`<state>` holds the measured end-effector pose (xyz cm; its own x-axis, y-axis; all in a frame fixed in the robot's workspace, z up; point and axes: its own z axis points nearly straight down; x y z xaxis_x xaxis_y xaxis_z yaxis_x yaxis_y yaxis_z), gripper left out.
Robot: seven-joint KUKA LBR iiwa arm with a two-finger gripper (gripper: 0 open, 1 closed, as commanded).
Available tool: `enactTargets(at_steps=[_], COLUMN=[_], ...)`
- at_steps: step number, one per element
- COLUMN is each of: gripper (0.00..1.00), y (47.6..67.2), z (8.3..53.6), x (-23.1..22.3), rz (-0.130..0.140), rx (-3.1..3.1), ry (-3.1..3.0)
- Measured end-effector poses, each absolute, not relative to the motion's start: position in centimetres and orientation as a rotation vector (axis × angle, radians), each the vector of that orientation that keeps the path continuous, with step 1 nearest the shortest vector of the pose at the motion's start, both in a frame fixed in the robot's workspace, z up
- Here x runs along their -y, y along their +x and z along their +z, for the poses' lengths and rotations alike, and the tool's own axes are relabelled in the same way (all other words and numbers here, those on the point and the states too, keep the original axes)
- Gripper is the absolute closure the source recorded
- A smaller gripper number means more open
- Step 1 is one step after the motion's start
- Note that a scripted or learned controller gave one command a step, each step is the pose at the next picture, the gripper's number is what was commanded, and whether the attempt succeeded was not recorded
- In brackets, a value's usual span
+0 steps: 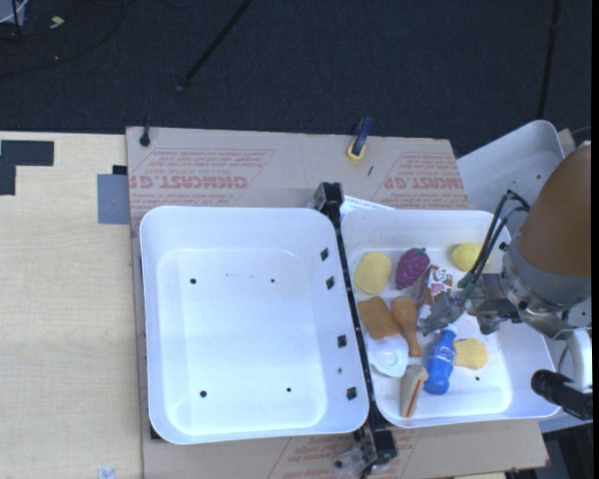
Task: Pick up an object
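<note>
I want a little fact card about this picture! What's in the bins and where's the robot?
left bin: white, bare floor with small dark dots
right bin: white, holds the toys
toys: yellow lemon, purple grapes, blue bottle, orange drumstick, ice cream cone
arm: reaches in from the right
gripper: low over the right bin, above the blue bottle
holding something: cannot tell

Cardboard sheet [230, 168] beneath the bins; blue-and-yellow clamp [359, 139] on its far edge; dark carpet [280, 48] behind the bench.
</note>
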<state>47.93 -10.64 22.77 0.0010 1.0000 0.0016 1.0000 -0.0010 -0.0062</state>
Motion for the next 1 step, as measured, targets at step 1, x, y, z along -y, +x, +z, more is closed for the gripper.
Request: enactTargets(at_steps=[1], gripper=[0.0], y=[48.06], z=[11.65], x=[10.61], rz=[-0.01], rx=[2.226], ry=[-2.232])
